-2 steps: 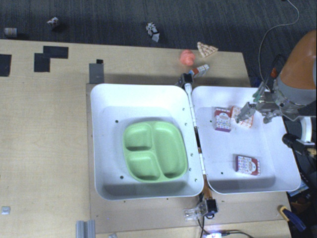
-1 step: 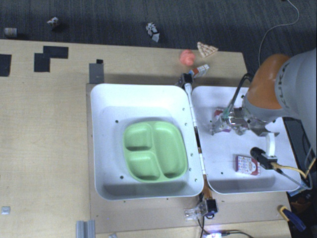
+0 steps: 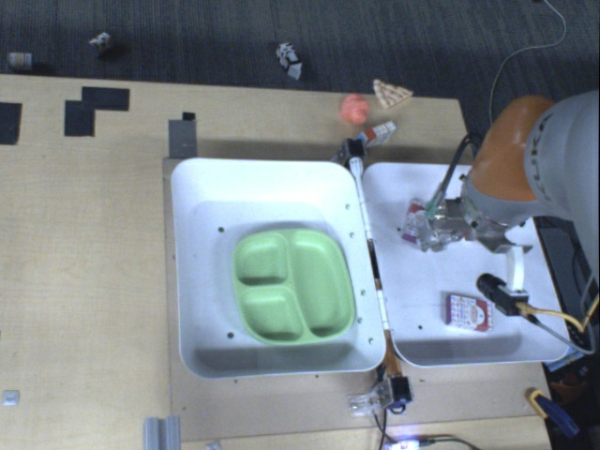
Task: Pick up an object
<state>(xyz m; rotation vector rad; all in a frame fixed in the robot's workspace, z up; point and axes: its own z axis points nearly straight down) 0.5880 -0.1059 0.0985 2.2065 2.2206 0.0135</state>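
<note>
My gripper [image 3: 433,232] hangs low over the back left part of the right bin [image 3: 412,331]. A small crinkled item with red and pale parts [image 3: 414,221] lies right at its tip, touching or nearly touching it; whether it is gripped cannot be told. Closer to the front of the same bin lies a small red and white packet [image 3: 468,311], flat and apart from the gripper. The grey arm with its orange band [image 3: 511,157] reaches in from the right.
A green divided plate [image 3: 292,284] lies in the left bin [image 3: 202,251]. Behind the bins on the bench sit a pink ball [image 3: 354,109], a pizza-slice toy [image 3: 392,93] and a small red and white tube [image 3: 377,135]. Cables run along the bench's right edge.
</note>
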